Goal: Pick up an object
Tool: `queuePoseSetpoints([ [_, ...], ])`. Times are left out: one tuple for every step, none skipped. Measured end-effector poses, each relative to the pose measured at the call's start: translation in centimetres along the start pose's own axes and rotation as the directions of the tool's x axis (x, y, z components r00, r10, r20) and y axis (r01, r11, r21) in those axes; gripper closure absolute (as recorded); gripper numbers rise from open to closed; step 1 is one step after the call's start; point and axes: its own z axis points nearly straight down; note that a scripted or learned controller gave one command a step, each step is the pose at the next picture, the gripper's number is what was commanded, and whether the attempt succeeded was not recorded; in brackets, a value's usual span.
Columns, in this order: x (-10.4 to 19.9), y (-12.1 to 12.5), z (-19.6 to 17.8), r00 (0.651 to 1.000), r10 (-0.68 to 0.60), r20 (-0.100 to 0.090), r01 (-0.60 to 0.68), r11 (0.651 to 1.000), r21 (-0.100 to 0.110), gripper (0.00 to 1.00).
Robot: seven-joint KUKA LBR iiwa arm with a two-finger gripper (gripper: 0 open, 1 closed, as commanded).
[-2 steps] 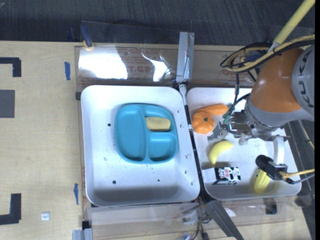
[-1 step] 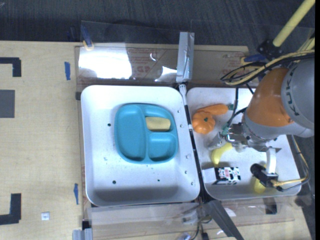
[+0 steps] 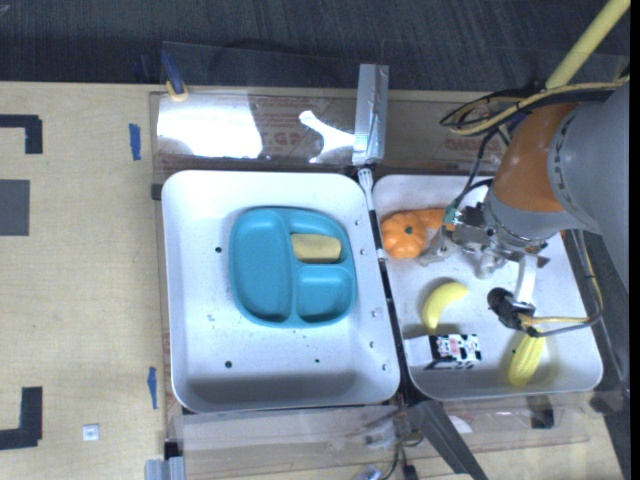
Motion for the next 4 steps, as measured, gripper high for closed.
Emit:
queuePoseSetpoints([
  [-8.7, -1.8, -0.1, 0.986, 0.165, -0.003, -0.165, 0.986, 0.003, 0.00],
  [-4.2, 3.1, 0.1, 0.978, 0.207, 0.000, -0.207, 0.978, 0.001, 0.00],
  [-9.6, 0.7, -4.8, 0.920, 0.393, 0.002, -0.393, 0.920, 0.002, 0.00],
  [-1.6, 8.3, -6.3, 0.945, 0.328, -0.001, -0.328, 0.945, 0.003, 0.00],
])
